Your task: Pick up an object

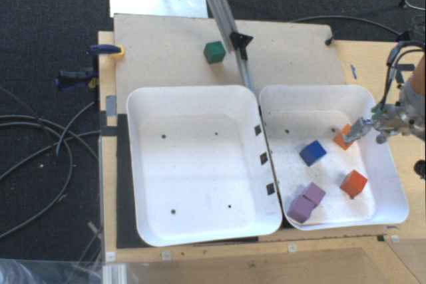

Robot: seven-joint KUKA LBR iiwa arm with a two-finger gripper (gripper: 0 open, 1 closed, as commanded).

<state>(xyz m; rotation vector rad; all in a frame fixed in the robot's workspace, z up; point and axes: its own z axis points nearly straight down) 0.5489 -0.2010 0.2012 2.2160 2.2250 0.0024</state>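
My gripper [370, 134] hangs over the right edge of the right bin [393, 199], reaching in from the right. It is open, with nothing between its fingers. One fingertip [357, 131] touches or sits just beside a small orange cube [341, 138] near the bin's right wall. Further in lie a blue cube [312, 152], a second orange cube [354, 183] and two purple cubes [314, 194] [301, 209] that touch each other at the bin's front.
The left bin [136, 163] stands beside the right one. A green cube [213, 52] sits on the bench behind the bins. A grey pole [219, 3] slants down to the seam between the bins. Cables lie on the floor at left.
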